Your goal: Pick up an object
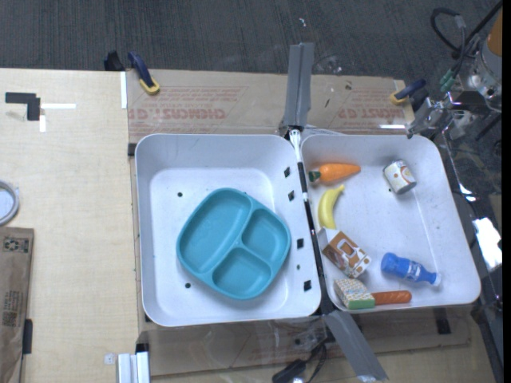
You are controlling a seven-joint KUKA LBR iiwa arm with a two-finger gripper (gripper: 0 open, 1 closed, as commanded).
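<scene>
The right bin [447, 214] holds an orange carrot [335, 171], a yellow banana [330, 206], a small silver can [399, 176], a brown and white carton [347, 254], a blue bottle [409, 269], a green and tan block [354, 294] and a red sausage [390, 298]. My gripper [427, 116] hangs at the far right corner of that bin, above its rim and apart from every object. The can is the nearest thing to it, below and to its left.
A blue divided plate [233, 243] lies in the left bin [148, 214]. A grey divider post [299, 86] rises between the bins at the back. Clamps [144, 74] hold the cardboard behind. Cables [451, 30] hang at the top right.
</scene>
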